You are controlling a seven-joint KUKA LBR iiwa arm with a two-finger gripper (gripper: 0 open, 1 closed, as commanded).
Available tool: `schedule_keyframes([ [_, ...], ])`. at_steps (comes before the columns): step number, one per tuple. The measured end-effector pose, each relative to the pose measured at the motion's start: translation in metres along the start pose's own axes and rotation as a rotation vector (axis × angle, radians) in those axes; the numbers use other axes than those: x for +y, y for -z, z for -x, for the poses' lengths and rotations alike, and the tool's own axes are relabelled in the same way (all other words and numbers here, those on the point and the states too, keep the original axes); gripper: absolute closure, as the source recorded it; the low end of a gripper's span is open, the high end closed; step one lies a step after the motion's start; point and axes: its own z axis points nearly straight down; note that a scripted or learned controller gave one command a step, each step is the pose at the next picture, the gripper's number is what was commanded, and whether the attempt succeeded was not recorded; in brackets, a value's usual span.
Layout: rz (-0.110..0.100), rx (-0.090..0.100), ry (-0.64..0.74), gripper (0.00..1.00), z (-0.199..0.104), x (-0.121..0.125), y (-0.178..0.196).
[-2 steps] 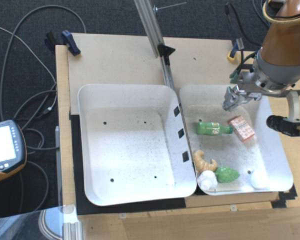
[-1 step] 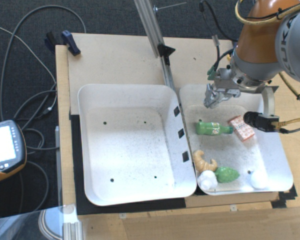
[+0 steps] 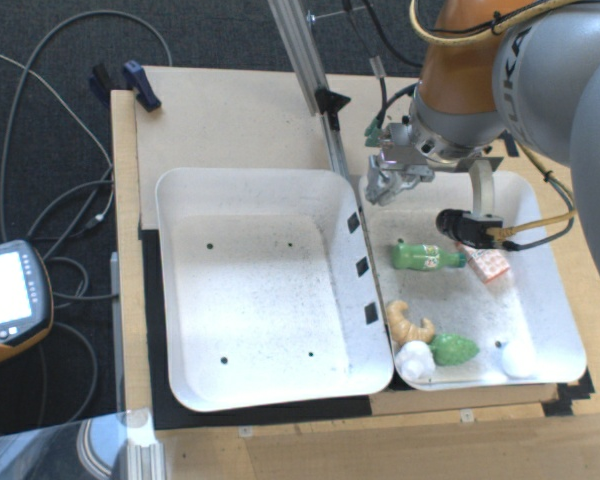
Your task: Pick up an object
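My gripper (image 3: 387, 186) hangs over the far left corner of the right bin (image 3: 545, 298), above its floor, with nothing seen in it. Below it in the view lies a green bottle (image 3: 425, 258) on its side, a short way toward the front. A red and white packet (image 3: 490, 265) rests just right of the bottle. Near the front wall sit a tan pastry-shaped piece (image 3: 408, 320), a white round cap (image 3: 415, 360), a green lump (image 3: 453, 348) and a white ball (image 3: 517, 360).
The left bin (image 3: 250, 288) sits beside the right one, sharing a dividing wall (image 3: 365, 268). A slanted metal post (image 3: 300, 48) rises behind the bins. A black fitting with cables (image 3: 468, 228) hangs off the arm above the packet.
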Motion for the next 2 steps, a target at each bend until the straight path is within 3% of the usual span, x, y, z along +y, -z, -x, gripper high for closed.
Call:
schedule_keyframes([
  [1, 0.002, 0.0, -0.001, 1.0, -0.0396, 0.0333, 0.0035],
  [2, -0.002, -0.002, -0.005, 0.0, -0.0362, 0.0319, 0.0036],
])
